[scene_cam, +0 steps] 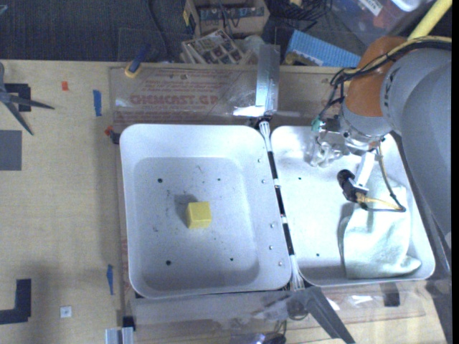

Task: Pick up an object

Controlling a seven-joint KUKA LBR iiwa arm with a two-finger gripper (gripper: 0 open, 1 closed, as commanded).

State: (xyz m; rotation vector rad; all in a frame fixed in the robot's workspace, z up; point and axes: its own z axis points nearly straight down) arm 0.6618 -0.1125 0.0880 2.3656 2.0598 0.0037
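A small yellow block [199,214] lies near the middle of the left bin [143,156]. A crumpled white cloth [378,244] lies in the near right corner of the right bin [308,221]. My gripper [324,156] hangs over the far part of the right bin, well to the right of the block and beyond the cloth. Its two metal fingers stand a little apart, open, with nothing between them. The grey arm with its orange band [369,84] reaches in from the upper right.
A raised divider [278,199] separates the two bins. A clear plastic sheet and a metal bracket [267,84] lie behind the bins. Blue and orange tape marks dot the wooden bench [57,192] on the left.
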